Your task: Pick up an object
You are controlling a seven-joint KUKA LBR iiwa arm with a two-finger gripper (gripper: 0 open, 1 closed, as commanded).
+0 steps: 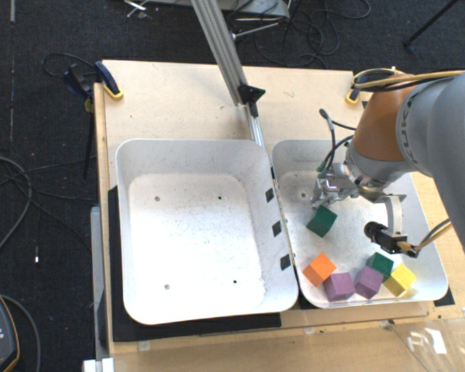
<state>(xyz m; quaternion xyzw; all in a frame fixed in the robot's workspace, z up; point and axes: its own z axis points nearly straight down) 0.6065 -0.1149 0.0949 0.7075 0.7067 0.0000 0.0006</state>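
Note:
My gripper [326, 198] hangs over the middle of the right bin [294, 161], below the arm's orange band. A dark green cube [322, 222] sits tilted right under the gripper's tip, touching or nearly touching it. I cannot tell whether the cube is held or rests on the bin floor. Along the bin's near edge lie an orange cube [319, 269], two purple cubes [339, 286] [368, 281], a smaller green cube [380, 263] and a yellow cube [400, 279].
The left bin [132, 208] stands beside the right one, sharing a raised middle wall. A slanted metal rail [221, 41] runs down to the bins' far junction. Clamps sit at the bench's far corners, and cables hang from the wrist.

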